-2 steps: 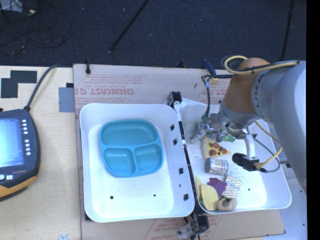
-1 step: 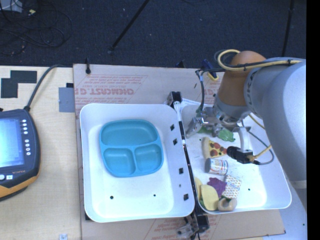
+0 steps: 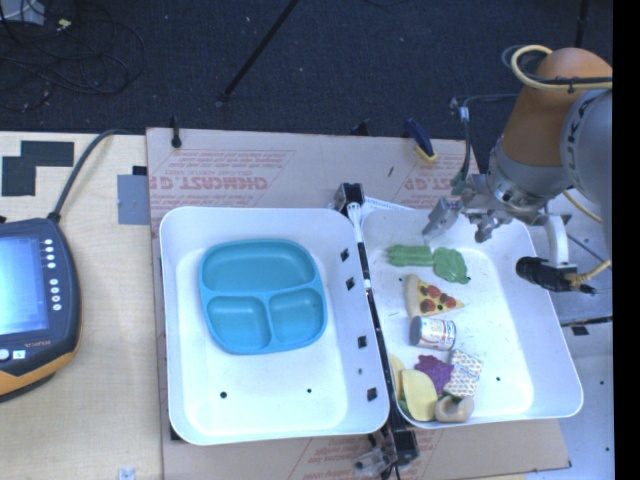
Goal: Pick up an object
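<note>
The gripper (image 3: pixel 462 220) hovers at the right bin's (image 3: pixel 545 368) far edge, fingers spread and holding nothing. Just beside it lies the green toy vegetable (image 3: pixel 430 259) (probably light, stiff plastic, slightly slippery); across its narrow middle looks the surest hold

Blue divided plate (image 3: pixel 263 295), green leafy toy (image 3: pixel 429 259), white bins (image 3: pixel 190 268)

free: right bin (image 3: pixel 545 368) right half | blocked: toy pile (image 3: pixel 437 353) along left wall, green toy (image 3: pixel 430 259) upper middle
</note>
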Controlling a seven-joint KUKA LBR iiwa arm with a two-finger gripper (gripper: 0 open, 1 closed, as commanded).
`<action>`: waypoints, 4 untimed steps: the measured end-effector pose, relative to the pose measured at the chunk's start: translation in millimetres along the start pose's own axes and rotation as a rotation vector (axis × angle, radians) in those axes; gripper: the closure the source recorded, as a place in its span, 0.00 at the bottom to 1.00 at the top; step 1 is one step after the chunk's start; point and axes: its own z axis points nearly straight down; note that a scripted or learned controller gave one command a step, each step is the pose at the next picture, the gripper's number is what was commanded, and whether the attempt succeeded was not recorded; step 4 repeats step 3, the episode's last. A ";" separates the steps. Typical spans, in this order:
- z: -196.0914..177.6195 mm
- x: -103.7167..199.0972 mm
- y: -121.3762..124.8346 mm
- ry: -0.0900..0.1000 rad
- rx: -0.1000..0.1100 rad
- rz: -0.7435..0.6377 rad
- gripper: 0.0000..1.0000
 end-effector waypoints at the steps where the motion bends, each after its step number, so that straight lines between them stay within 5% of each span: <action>1: 94.5 32.4 -17.9 0.002 0.003 -0.001 0.00; 2: 96.8 25.1 -46.3 0.002 0.005 -0.002 0.00; 3: 86.7 23.4 -46.4 0.002 0.004 0.002 1.00; 4: 86.7 23.4 -46.4 0.002 0.004 0.002 1.00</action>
